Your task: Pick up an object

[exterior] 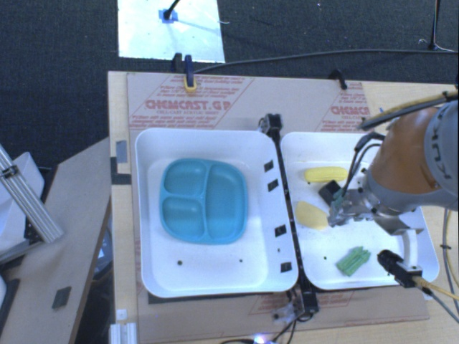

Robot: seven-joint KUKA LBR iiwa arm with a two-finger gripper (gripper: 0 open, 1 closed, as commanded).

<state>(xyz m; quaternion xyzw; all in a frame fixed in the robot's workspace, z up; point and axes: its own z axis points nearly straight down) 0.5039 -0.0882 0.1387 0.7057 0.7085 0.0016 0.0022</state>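
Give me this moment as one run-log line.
gripper: low in right bin, beside yellow piece | banana, green block: loose | blue plate: left bin

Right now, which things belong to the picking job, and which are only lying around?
For the job: gripper, yellow piece beside it, banana, green piece, black block, right bin.

Lying about: blue plate, left bin, blue clamp.
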